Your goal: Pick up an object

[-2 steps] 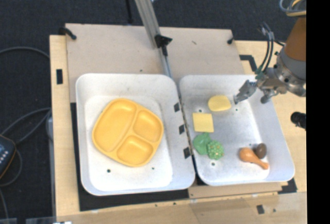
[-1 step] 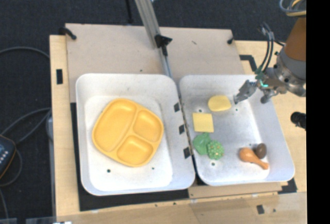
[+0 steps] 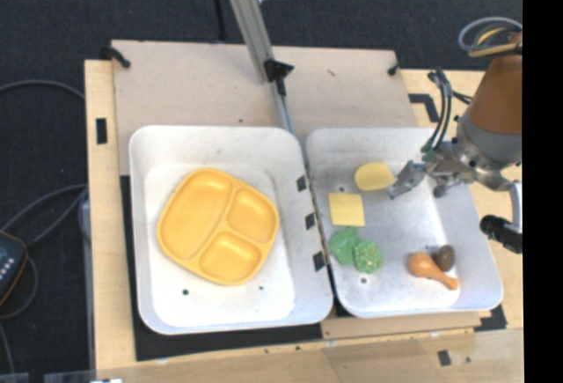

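Nothing is picked up yet. The gripper (image 3: 420, 179) hovers in the right bin (image 3: 479, 284), fingers open with nothing between them. The nearest object, a yellow oval piece (image 3: 373, 176), lies at its 9 o'clock, just beside; grasping and lifting remain.

Divided plate (image 3: 218, 225) in left bin (image 3: 145, 152); toys, perhaps five, in right bin (image 3: 475, 298).
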You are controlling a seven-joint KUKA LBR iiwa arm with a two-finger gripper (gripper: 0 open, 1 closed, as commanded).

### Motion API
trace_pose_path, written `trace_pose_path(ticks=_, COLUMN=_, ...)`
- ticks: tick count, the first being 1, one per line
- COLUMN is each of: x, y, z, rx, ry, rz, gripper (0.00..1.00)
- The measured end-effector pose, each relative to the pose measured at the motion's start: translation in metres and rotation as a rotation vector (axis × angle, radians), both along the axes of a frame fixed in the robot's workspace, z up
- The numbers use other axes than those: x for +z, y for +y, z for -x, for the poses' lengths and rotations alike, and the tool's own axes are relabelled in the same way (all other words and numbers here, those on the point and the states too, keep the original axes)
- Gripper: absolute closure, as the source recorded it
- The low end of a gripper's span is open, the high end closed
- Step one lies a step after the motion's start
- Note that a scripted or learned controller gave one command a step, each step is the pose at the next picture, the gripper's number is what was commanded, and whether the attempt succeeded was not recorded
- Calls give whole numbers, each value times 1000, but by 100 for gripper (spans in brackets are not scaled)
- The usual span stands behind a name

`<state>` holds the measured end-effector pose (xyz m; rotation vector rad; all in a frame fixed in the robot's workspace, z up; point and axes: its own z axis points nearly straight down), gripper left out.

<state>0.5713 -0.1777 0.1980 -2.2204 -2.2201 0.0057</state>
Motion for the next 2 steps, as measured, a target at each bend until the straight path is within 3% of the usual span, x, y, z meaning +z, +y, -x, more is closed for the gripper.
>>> trace_pose_path(ticks=2, x=-99, y=8, z=1, rx=-1, ry=-2, rz=1, gripper=0)
